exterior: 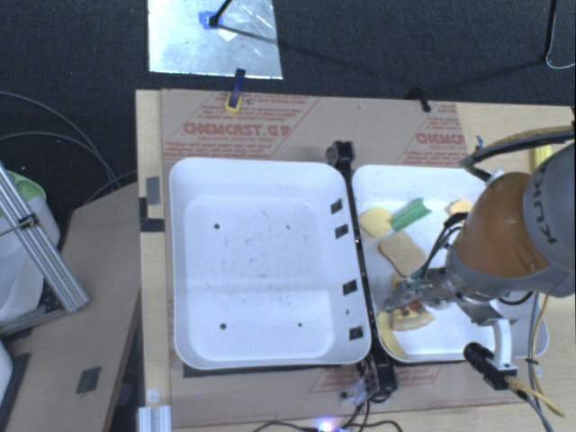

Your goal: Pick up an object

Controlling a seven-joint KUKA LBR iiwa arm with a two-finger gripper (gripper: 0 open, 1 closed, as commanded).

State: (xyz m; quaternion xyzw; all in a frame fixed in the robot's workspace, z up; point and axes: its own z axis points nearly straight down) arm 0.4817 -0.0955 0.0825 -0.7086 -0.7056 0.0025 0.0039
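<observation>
Two bins side by side on bench: left bin (261,259), right bin (432,183). In right bin, w/ arm over it: marker (409,214) behind cracker (402,253); banana (407,320) at front, gripper (409,297) just above it.

Dark carpeted floor (72,34) (shiny metal sheet (214,23) on it), cardboard-topped bench (297,120)

Was a fat grey arm (551,207) with a big shiny orange band (499,228). Had dark letters "KU" on the grey part. Ended in a small metal gripper (409,293). Carried thin black cables alongside.
</observation>
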